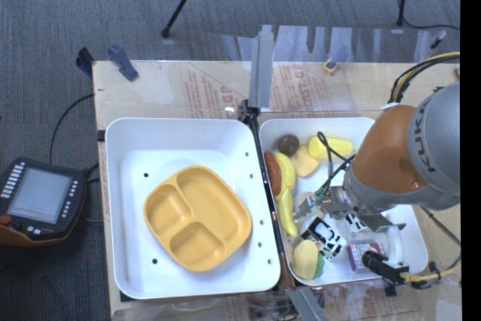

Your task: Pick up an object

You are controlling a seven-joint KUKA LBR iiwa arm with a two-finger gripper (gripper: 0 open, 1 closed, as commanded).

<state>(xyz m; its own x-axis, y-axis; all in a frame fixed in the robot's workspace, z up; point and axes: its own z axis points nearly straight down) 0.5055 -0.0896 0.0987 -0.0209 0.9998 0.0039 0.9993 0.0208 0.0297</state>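
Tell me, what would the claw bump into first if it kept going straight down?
Probably the black-and-white toy right under the claw, with the banana just beside it; depth is hard to judge from this slanted view.

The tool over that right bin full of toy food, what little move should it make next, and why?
Probably a short drop straight down. The tool hangs in the right bin above the banana and the black-and-white item, and nothing shows between its fingers. Whether they are open is unclear.
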